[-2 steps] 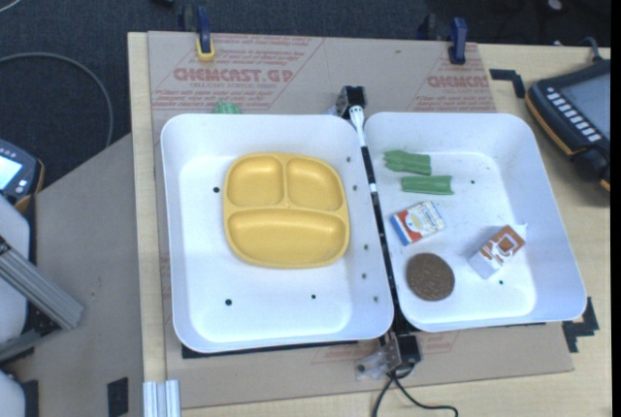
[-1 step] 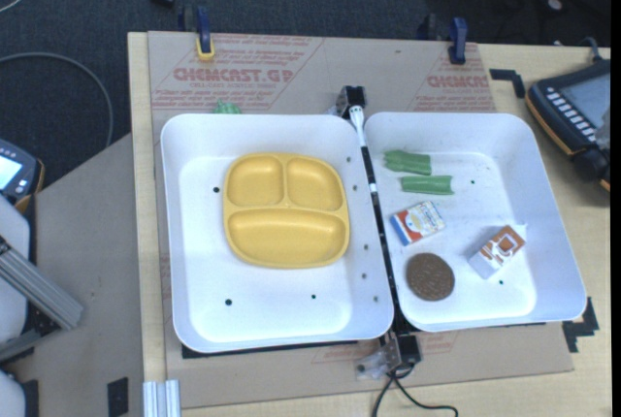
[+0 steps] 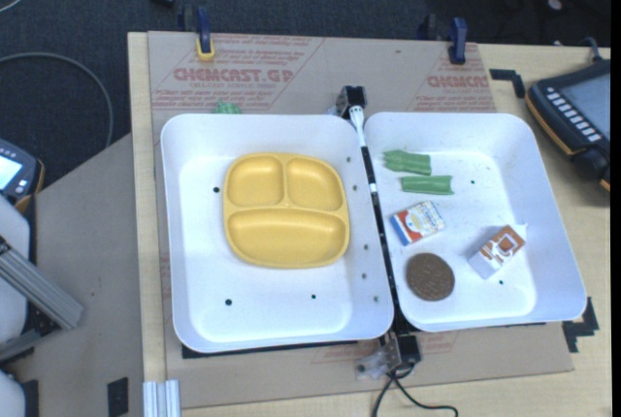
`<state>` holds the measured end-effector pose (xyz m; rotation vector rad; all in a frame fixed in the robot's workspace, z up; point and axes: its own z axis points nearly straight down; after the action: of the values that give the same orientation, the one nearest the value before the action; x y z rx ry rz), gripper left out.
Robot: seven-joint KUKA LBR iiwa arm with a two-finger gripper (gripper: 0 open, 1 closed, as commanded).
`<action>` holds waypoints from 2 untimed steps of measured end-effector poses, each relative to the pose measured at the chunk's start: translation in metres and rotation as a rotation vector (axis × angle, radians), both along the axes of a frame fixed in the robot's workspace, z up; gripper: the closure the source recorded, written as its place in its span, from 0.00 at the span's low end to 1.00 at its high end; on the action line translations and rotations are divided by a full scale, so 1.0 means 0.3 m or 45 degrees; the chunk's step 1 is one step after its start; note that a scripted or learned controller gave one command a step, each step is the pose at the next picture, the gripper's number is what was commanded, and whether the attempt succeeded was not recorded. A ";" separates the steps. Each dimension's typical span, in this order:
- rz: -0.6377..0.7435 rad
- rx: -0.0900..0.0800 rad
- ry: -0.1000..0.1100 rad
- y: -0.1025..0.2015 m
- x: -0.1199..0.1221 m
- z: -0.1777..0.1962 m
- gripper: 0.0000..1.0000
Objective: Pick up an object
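Here, two shallow white bins are seen side by side on the counter (image 3: 291, 66), which is covered by a brown board printed with red lettering. The board is held at its far edge by two blue clamps, one on the left (image 3: 203, 29) and one on the right (image 3: 457, 39).

The left bin (image 3: 184, 289) is occupied by a yellow divided plate (image 3: 286, 211), which is laid flat near the bin's middle, with two small compartments at the far side and one long compartment at the near side.

The loose things for picking are gathered in the right bin (image 3: 543, 173). Two green pods are placed near its far left part, the farther pod (image 3: 406, 161) just beside the nearer pod (image 3: 426, 183). Below them a small red, white and blue carton (image 3: 418, 222) is laid tilted, near the bin's left wall. A brown round disc (image 3: 429, 276) is found just beside the carton, toward the near edge. A small brown and white box (image 3: 497, 248) is set to the right of the disc, apart from it.

A black clip (image 3: 351, 98) is fixed at the far end of the seam where the two bins meet. A dark tablet with an orange rim (image 3: 577, 114) is rested at the counter's right edge.

Whether the hand is open or closed cannot be told.
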<state>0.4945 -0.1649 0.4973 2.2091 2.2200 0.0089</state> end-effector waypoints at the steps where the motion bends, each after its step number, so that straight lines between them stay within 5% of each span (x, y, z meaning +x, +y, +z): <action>1: -0.012 -0.004 0.004 -0.207 -0.037 0.136 1.00; 2: -0.008 0.011 0.031 -0.194 -0.054 -0.337 1.00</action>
<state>0.4782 -0.2231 0.3962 2.2328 2.2292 -0.0092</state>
